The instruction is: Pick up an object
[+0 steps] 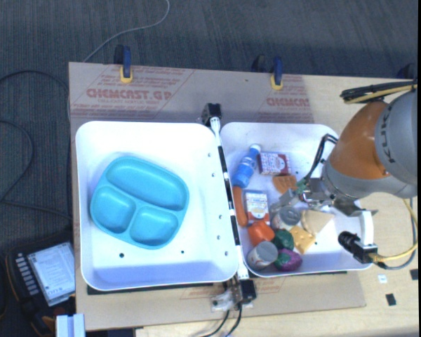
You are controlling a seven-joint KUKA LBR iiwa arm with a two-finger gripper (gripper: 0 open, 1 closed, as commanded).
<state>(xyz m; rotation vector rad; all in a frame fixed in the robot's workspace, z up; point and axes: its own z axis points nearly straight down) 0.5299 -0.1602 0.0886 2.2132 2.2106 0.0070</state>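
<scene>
Looming largest and highest over the bench, the grey arm with its orange band [358, 142] is reaching in from the right over the right-hand white bin [316, 130], and its gripper [295, 203] is hanging down among the clutter there; whether it is apart or closed I cannot tell, since the wrist hardware is hiding it and nothing can be seen held in it. Just beneath and beside the gripper, a pale yellow wedge-shaped piece [316, 221] is lying near the middle of the bin, with a small orange-yellow piece [304, 240] just beside it. Toward the near rim of this bin, a grey cup [262, 253] is sitting on its side next to a purple round toy [289, 260] and a dark green one [283, 239], with an orange-red piece [258, 230] touching them. A small white packet [256, 203] is lying beside a long orange stick [238, 203] that is running along the bin's left wall. Farther back, a blue bottle [246, 167] is lying at a slant near a red-and-white packet [273, 163], and an orange-brown lump [285, 183] is resting just past them. In the left-hand white bin [98, 135], a blue divided tray [139, 200] is lying tilted. Beyond both bins, two blue-and-yellow clamps [126, 62] are gripping the brown board [161, 93] at the far edge.
</scene>
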